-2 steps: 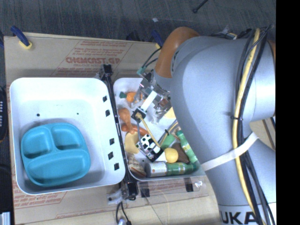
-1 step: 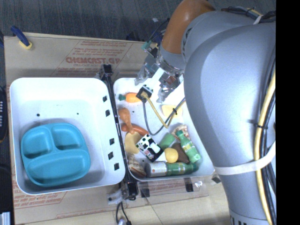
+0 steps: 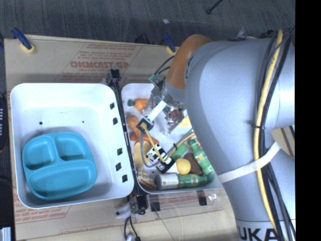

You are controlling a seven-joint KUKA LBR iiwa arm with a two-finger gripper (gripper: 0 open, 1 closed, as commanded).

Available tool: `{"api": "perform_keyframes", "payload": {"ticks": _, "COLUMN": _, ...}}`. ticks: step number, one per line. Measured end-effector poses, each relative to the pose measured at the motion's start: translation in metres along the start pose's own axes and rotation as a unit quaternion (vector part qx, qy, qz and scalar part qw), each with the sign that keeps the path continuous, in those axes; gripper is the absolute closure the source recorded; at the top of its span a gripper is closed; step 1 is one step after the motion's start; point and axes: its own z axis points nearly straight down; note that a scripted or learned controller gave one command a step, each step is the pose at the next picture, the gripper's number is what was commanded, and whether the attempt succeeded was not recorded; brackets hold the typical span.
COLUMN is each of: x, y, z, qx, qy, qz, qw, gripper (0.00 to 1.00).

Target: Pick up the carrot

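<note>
Orange, tapered, green-topped: spotted the small toy carrot (image 3: 142,104) just left of the grey two-finger gripper (image 3: 172,117), long axis pointing roughly toward it; could not tell the gripper's open-or-closed state.

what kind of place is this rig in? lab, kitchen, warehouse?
Probably a robotics lab pick cell: an arm leans over a left bin and a cluttered right bin, both set on printed cardboard held by a clamp, with carpet behind.
</note>
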Motion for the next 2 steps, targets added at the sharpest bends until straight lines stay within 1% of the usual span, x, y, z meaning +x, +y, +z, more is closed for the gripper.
{"api": "perform_keyframes", "payload": {"ticks": 1, "x": 0.001, "y": 0.019, "z": -0.003, "qx": -0.002, "qy": 0.006, "qz": 0.183, "qw": 0.9830, "gripper": 0.00}}
{"api": "perform_keyframes", "payload": {"ticks": 2, "x": 0.037, "y": -0.012, "z": -0.109, "qx": -0.003, "qy": 0.009, "qz": 0.168, "qw": 0.9857, "gripper": 0.00}}
